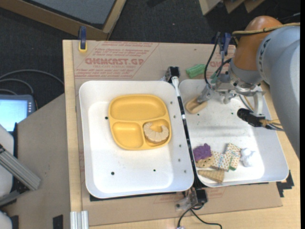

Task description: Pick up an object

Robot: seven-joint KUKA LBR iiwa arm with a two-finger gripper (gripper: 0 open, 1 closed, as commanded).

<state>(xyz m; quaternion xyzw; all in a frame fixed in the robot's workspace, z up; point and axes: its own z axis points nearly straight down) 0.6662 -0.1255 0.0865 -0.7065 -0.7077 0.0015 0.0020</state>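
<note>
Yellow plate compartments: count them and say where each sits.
3. The yellow plate has one wide compartment along its far side, one at the near left, and one at the near right, which holds a round tan item.

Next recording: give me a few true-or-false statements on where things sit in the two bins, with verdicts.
1. The yellow divided plate lies in the left bin. True.
2. A round biscuit-like item sits in one of the plate's compartments. True.
3. The purple item lies on the plate. False: it lies in the right bin, near its front left corner.
4. The tan block lies in the left bin. False: it lies in the right bin, beside the gripper.
</note>
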